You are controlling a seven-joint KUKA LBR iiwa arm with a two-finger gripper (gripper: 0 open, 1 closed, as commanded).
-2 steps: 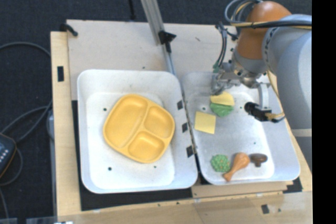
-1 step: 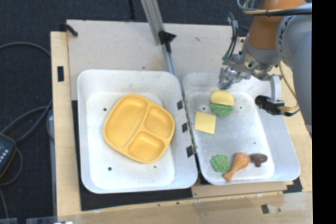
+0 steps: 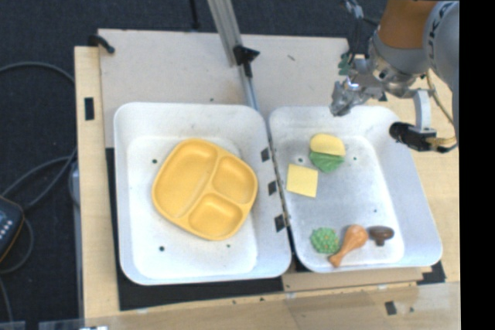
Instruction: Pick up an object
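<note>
Five small things lie in the right bin point(image 3: 402, 189): a yellow-and-green taco-like toy point(image 3: 327, 151) near the back, a flat yellow square point(image 3: 302, 181) just beside it toward the middle divider, and along the front edge a green broccoli piece point(image 3: 324, 239), a chicken drumstick point(image 3: 348, 243) and a brown mushroom point(image 3: 380, 233). The left bin point(image 3: 139, 166) carries a yellow divided plate point(image 3: 204, 188).

My gripper point(image 3: 341, 102) hangs over the back rim of the right bin, up and a little right of the taco toy. From this angle I cannot tell how far the jaws stand apart, and I see nothing between them, so I judge the pick has not been made.

For a clean grab I would choose the taco toy, since it is nearest and has some height to close on. The flat square looks thin and could slip under the tips, so I would leave it. The drumstick touches the broccoli, and the mushroom sits close at its other end, so a descent there risks nudging a neighbour. I would centre over the taco, line the jaws across its narrow side, and come straight down, keeping clear of the bin wall behind it.

I can read no brand, label or writing anywhere on the bins, toys or arm.
</note>
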